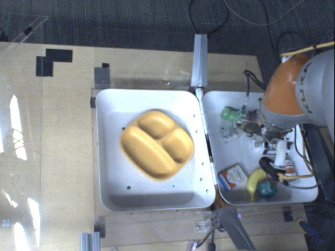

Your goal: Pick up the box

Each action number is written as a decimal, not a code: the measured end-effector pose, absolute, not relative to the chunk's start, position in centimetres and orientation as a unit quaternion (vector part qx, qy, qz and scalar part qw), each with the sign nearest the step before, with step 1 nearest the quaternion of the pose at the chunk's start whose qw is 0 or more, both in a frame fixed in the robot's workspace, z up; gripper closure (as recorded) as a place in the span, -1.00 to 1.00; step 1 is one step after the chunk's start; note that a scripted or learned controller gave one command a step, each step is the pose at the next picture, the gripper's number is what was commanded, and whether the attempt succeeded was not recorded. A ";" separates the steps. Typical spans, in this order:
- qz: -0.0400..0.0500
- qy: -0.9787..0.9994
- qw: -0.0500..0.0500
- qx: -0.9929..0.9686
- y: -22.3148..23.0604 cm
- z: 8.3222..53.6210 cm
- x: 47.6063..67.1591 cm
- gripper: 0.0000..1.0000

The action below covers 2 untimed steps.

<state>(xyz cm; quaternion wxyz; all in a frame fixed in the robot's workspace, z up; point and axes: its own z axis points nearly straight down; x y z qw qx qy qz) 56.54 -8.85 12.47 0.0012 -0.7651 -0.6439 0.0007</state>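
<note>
The box (233,175) lies flat on the floor of the right bin (225,124), toward its near left corner, label up, untouched. Just right of it sit a banana (255,182) and a teal ball (267,189), the banana close against the box's right edge. A green item (229,113) rests at the far left of the same bin. The left bin (107,156) holds a large yellow moulded form (157,143).

The arm (301,90) reaches in from the right and its gripper (250,127) hangs over the middle of the right bin — farther from the camera than the box, and apart from it. Whether the pincer is apart or together cannot be told; the wrist and cabling mask it.

Progress, as judged: nothing of the pick is done. The box is not held or lifted. Left to do — bring the gripper nearward over the box, descend, clamp, raise. The crowding banana may hinder a clean grip on that side.
</note>
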 end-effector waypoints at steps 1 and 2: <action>0.000 -0.666 0.000 -0.746 -10.4 18.7 58.3 -1.00; -0.002 -0.726 -0.002 -0.688 -9.4 8.9 53.7 -1.00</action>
